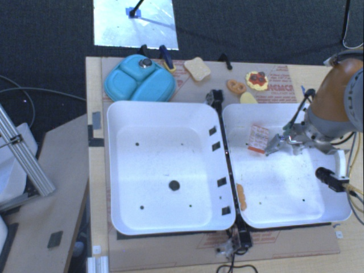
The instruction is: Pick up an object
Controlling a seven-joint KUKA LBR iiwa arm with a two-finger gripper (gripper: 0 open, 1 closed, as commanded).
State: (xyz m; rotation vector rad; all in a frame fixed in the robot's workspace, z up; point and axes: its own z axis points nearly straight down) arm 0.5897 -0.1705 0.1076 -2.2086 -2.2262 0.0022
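Over the right bin (318, 209) the gripper (272, 148) hangs low, its tips right beside a small red-and-white packet (259, 139) lying flat near the bin's back-left corner. Fingers look spread, nothing between them, though the view is soft there. An orange, stick-like item (241, 197) rests against that bin's left wall. Left bin (122, 169) holds a dark disc (174, 185).

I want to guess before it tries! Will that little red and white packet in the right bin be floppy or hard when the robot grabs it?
Probably floppy and light: the packet looks thin and lies flat on the right bin floor. Being so flat, it may slide away rather than lift when the gripper beside it nudges it. It should not roll.
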